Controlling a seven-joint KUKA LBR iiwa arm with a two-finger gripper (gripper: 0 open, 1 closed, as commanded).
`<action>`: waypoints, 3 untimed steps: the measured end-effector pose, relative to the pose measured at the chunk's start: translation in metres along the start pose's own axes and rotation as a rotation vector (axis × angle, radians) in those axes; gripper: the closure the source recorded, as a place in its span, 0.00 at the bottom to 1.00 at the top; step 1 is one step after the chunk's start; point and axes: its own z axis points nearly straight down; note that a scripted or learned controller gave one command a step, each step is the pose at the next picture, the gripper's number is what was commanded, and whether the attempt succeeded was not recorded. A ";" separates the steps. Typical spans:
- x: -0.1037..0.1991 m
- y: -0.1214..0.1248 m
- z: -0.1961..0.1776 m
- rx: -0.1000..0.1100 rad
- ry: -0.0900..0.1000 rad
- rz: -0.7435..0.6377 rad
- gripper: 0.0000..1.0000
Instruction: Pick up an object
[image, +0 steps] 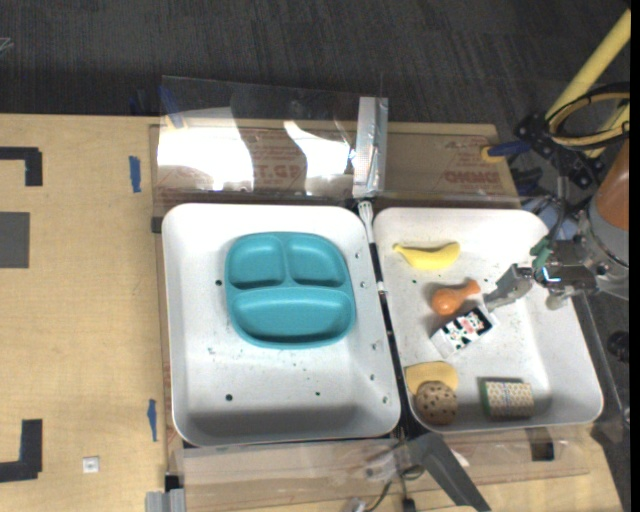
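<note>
The right bin (560, 350) holds a yellow banana (428, 255) near its back, an orange pear-shaped toy (454, 296) in the middle, and a small black-and-white patterned block (464, 329) just below it. At the front lie a tan cookie-like round (433, 391) and a short green-and-beige cylinder (507, 396). My gripper (503, 287) reaches in from the right, hanging just right of the orange toy and above the patterned block. Nothing shows between its fingers.
The left bin (190, 330) bears a teal divided plate (290, 286). A clear plastic panel (270, 150) stands behind the bins. Yellow and black cables (585, 95) hang at the back right. Cardboard bench (75, 330) stretches to the left.
</note>
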 end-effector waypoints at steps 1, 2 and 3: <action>0.018 0.042 0.101 0.008 0.002 -0.105 0.00; 0.012 0.093 0.189 -0.005 0.000 0.095 0.00; 0.012 0.094 0.178 -0.009 -0.001 0.097 1.00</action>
